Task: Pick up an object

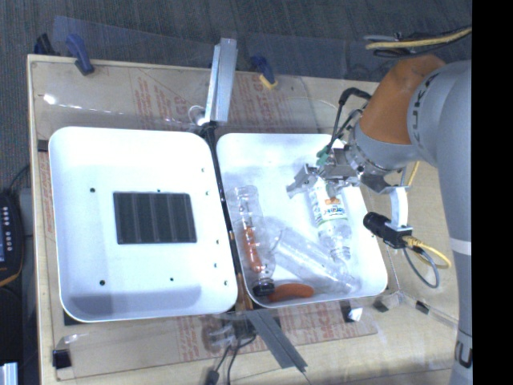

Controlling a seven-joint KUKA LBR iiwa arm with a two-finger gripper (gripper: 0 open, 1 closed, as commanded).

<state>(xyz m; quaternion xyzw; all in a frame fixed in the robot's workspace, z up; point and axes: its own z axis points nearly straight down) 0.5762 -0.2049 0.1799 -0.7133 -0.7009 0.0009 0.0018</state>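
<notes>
Clear plastic bottle point(329, 215) lies in the right bin point(240, 155), long axis running near to far, its cap end just under the gripper point(321, 171); grip state unclear.

The arm point(425, 111) runs out of the frame at the right, so its base is cut off. Its wrist covers the top of the labelled clear bottle point(330, 215), and the print on that label is too small to read. Whether the gripper point(321, 173) has its jaws apart or together cannot be told. The clear bottles point(309, 259) in the right bin point(264, 147) overlap, and their outlines blur together. A dark device point(8, 235) at the left edge is cut off.
</notes>
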